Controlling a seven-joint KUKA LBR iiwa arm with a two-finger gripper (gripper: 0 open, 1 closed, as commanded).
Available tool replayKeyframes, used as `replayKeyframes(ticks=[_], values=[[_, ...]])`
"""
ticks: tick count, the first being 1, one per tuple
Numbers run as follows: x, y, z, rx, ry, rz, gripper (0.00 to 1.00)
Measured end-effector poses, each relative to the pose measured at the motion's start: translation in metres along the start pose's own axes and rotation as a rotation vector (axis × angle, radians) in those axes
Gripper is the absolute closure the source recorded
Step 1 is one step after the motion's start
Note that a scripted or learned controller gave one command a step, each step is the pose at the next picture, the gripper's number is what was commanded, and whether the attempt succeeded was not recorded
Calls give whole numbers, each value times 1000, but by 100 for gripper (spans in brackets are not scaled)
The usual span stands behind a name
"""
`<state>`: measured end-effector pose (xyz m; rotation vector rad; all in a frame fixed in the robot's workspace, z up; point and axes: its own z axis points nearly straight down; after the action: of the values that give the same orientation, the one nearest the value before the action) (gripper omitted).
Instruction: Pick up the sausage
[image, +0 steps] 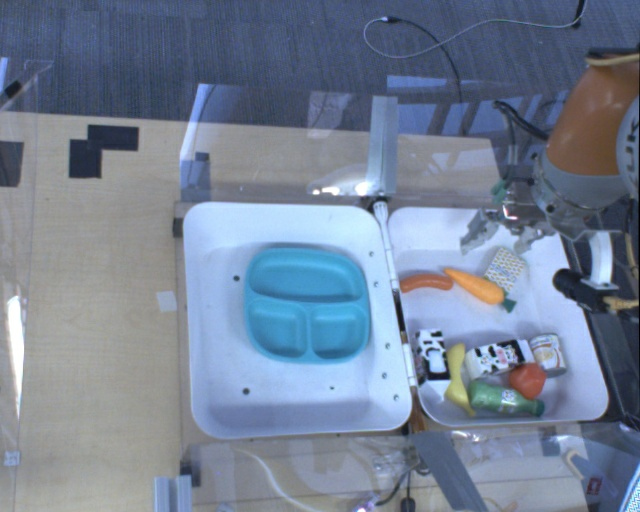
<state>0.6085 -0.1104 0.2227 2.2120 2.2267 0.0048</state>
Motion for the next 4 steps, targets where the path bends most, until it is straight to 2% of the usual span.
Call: replayKeyframes(ticks=[1,2,3,4], values=[[25,-49,-38,-1,0,-56,0],[81,-97,-67,-3,-1,-531,0],[98,-98,-205,-7,-3,-798,0],[133,-107,-203,-6,-3,-1162,0]])
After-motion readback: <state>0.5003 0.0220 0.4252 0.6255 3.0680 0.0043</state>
